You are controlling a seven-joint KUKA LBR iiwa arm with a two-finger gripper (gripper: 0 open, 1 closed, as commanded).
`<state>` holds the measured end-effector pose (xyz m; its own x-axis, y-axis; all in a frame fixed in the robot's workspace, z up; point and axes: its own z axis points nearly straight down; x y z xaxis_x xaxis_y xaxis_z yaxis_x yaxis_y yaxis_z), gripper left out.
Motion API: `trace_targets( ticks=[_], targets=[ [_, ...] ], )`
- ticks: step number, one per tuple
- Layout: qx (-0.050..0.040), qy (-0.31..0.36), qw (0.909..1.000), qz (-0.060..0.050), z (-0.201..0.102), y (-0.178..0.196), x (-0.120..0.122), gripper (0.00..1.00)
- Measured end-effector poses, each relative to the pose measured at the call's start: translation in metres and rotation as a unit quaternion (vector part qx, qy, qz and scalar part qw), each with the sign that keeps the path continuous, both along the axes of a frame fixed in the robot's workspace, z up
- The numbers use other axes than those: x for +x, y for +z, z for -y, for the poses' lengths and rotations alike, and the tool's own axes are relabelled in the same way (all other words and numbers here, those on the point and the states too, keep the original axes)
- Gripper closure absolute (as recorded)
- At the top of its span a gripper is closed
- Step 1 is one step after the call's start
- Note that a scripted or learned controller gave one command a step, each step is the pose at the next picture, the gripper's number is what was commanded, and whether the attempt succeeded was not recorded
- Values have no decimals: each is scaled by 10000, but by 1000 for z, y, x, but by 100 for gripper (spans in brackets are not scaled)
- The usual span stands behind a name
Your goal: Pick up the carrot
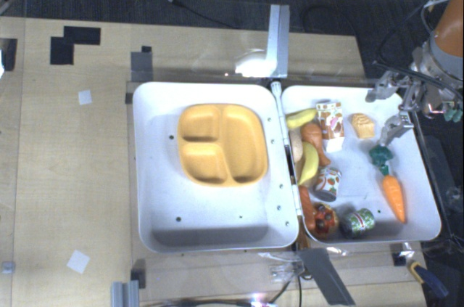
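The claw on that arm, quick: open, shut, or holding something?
Gripper: open, holding nothing, above the carrot in the right bin.

Two bins side by side on the surface

The tray (221,142) lies in the left bin (156,175). In the right bin (424,222), the carrot (393,197) lies at the right, the banana (309,162) at the left.
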<state>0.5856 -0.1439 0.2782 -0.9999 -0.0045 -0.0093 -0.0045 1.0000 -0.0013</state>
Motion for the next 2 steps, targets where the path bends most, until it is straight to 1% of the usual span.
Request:
trace_targets(
  ticks=[1, 2],
  targets=[
    [0, 106, 9999, -27, 40, -85, -37, 0],
    [-25, 617, 9981, 41, 63, -188, -76, 0]
  ],
)
